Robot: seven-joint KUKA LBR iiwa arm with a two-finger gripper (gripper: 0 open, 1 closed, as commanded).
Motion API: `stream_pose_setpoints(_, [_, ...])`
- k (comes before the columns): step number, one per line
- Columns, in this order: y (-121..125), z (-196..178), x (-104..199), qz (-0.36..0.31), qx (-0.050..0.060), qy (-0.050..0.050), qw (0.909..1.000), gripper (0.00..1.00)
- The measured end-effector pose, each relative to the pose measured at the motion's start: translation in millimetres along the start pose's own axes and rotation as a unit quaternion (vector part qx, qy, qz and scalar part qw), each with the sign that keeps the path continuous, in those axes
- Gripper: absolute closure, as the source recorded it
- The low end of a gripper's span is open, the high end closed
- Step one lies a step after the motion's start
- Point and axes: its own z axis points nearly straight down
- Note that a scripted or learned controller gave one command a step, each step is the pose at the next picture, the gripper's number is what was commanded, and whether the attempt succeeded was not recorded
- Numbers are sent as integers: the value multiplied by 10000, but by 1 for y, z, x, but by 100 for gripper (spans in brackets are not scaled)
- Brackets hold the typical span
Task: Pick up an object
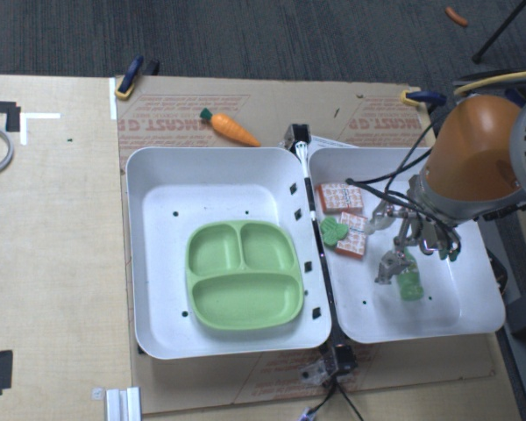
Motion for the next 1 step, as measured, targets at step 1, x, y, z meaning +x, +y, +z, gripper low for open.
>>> stream_pose_setpoints(1, [48, -71, -63, -1949, -2, -19, 9808, 0])
